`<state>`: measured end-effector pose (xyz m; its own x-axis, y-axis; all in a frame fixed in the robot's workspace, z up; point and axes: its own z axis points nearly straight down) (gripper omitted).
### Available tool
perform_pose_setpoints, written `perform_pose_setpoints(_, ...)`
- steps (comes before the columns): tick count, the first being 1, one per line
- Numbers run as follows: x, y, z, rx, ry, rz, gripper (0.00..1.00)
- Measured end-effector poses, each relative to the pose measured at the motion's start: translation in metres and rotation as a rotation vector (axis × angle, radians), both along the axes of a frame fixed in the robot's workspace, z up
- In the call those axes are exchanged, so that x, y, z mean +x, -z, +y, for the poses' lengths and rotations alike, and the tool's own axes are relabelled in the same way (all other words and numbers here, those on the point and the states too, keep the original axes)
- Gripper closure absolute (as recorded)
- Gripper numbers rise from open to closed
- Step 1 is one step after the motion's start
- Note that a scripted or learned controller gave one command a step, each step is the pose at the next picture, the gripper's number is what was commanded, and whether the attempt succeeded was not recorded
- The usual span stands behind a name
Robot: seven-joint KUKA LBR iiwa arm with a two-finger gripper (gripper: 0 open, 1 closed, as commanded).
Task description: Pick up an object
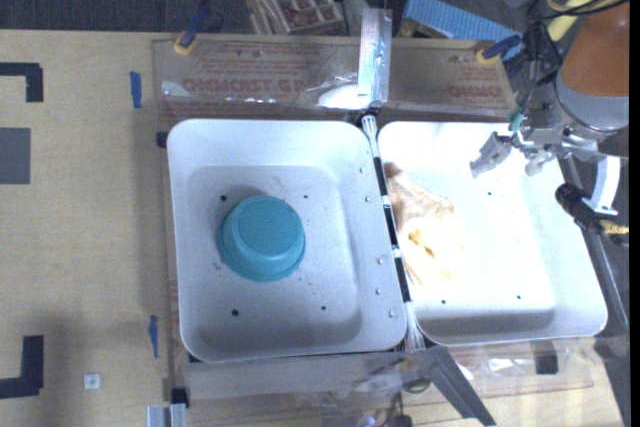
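Teal bowl upside down in left bin; tool over right bin.

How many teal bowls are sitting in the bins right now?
1. The round teal plastic bowl sits upside down in the left shallow white bin. Glare washes out part of the right shallow white bin, so something could be hidden there.

I work from a single fixed camera mounted above the bench, looking down at a slant so that both white bins, the left bin and the right bin, sit side by side in the middle of the frame. It stands far enough back to take in the bench around them and the clutter beyond their far edge. The arm enters from the frame's right.
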<state>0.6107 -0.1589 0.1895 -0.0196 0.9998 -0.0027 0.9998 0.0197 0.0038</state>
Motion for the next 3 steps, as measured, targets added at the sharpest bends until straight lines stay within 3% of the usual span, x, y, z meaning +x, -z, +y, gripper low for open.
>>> perform_pose_setpoints(1, -0.049, 0.005, 0.086, 0.003, -0.087, 0.005, 0.0)
perform_pose_setpoints(2, 0.008, 0.1, 0.057, -0.001, -0.173, -0.008, 0.0)
perform_pose_setpoints(3, 0.01, 0.089, 0.056, 0.0, -0.17, -0.013, 1.0)
